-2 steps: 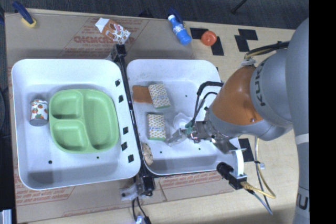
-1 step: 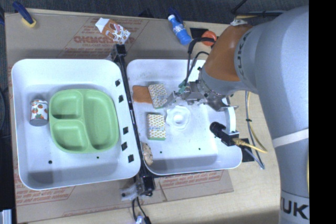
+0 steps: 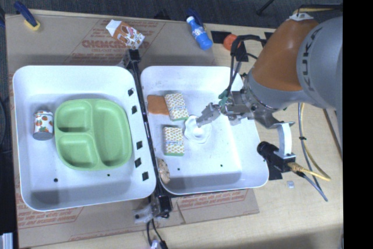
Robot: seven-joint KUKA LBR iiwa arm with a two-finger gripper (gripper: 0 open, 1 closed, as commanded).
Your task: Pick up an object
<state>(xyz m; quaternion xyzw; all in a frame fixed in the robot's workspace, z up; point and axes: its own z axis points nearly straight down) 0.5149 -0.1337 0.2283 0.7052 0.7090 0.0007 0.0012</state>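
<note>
The arm's orange band [image 3: 280, 61] bulks largest and looks nearest the camera, with the grey wrist below it reaching leftward into the right bin [image 3: 233, 169]. The hand [image 3: 201, 119] slants down toward a small white cup-like object [image 3: 197, 132] near the middle of that bin, seemingly the thing chosen for pickup; whether the hand is spread or pressed together cannot be told, since its tip blurs into the white object beneath it. Just left of that white object lie two patterned yellow-green packets, one [image 3: 176, 105] above and one [image 3: 173, 140] below, and left of the upper packet sits an orange-brown block [image 3: 155, 104] against the bin's left wall. A small brownish item [image 3: 163, 171] rests in the bin's lower left corner. The slanted approach is likely meant to reach the white object without knocking the packets close beside it. Farther left of the white object, the left bin [image 3: 35, 195] holds a green divided tray [image 3: 93, 134] and a small printed can [image 3: 43, 125]. Nothing appears lifted, so the grasp looks not yet made.
</note>
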